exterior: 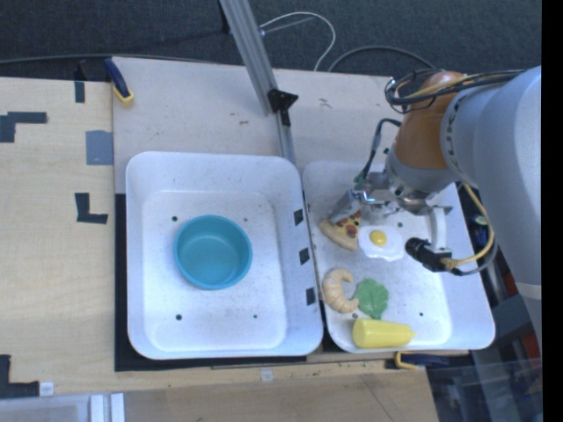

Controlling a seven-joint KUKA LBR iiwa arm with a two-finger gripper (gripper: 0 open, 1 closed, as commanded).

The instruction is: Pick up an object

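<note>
Beside gripper (352, 207) — pizza slice (340, 230), fried egg (381, 243)

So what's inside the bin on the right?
The right bin holds toy food: a pizza slice, fried egg, croissant, green leafy piece and yellow piece. The arm covers the bin's far corner, so anything there is hidden.

The grey arm (506, 148) reaches in from the right edge of the camera view, its thick link filling the upper right. An orange band (422, 134) sits above the wrist, wreathed in black and yellow cables. Below it the wrist points steeply downward, and the hand (352, 209) hangs low, its metal fingers angled toward the lower left.
</note>
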